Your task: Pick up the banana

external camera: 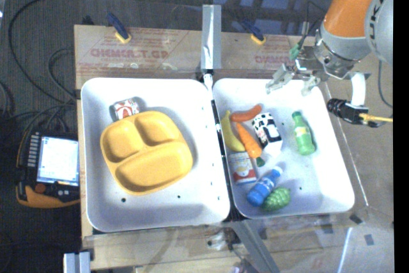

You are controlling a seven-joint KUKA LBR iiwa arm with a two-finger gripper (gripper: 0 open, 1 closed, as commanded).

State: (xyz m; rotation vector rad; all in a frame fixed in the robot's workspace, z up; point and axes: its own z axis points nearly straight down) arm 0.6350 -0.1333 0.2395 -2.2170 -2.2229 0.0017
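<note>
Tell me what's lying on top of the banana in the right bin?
A carrot and a sausage lie across the banana, which rests along the right bin's left wall. Its middle and right side are covered, so what touches it underneath can't be seen.

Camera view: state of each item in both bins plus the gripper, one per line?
banana: lying along right bin's left wall, not grasped
carrot: lying beside banana
hot dog: lying near banana's top end
green bottle: on its side
blue bottle: on its side
grapes: resting by blue bottle
yellow tray: flat in left bin
can: on its side
gripper: open, above right bin's far edge
</note>
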